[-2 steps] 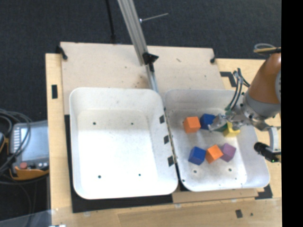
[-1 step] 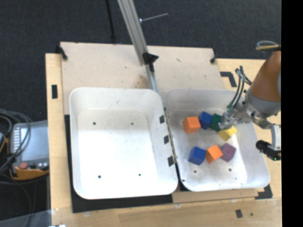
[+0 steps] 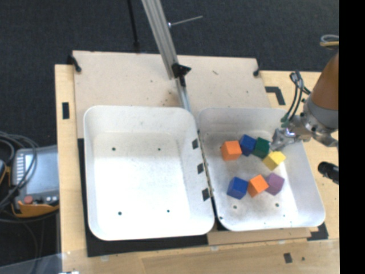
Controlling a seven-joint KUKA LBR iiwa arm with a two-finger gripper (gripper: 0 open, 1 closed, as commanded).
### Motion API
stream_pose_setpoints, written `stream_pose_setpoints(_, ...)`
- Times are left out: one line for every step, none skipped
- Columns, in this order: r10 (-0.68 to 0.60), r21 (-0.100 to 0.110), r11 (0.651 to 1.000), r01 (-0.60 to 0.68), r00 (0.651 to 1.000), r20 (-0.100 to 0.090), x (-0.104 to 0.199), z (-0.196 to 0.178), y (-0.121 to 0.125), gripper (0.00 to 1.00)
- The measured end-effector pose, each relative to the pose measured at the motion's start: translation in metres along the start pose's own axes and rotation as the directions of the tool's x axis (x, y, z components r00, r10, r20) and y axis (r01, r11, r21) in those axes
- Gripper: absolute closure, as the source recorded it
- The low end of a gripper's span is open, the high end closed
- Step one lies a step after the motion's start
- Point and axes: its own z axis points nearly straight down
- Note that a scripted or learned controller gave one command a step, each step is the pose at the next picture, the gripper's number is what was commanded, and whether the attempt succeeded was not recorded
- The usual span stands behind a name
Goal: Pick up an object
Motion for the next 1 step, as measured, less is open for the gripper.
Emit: stream_pose_setpoints(-0.001,-0.001,1.000,0.001,1.000,0.001,-0.0052,-0.0465,0.0077,1.00)
